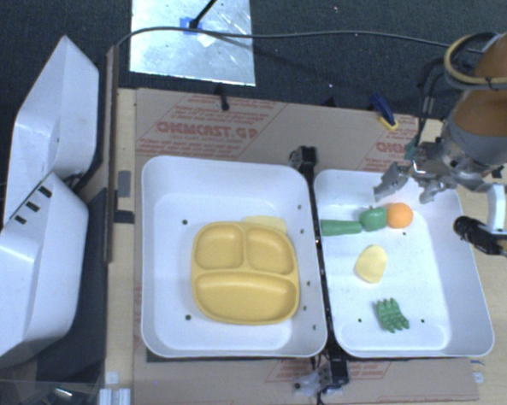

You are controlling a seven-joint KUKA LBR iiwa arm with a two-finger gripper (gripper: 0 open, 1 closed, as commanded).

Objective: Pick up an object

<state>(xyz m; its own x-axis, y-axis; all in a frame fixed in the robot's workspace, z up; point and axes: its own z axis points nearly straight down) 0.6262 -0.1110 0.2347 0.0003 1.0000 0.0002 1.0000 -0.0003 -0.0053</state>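
The approach step is in hand: the tool hangs spread wide, with nothing between its fingers, just above the orange ball at the far end of the right bin. Next it should descend squarely over it and close. The ball is small, round, smooth, touching a green toy.
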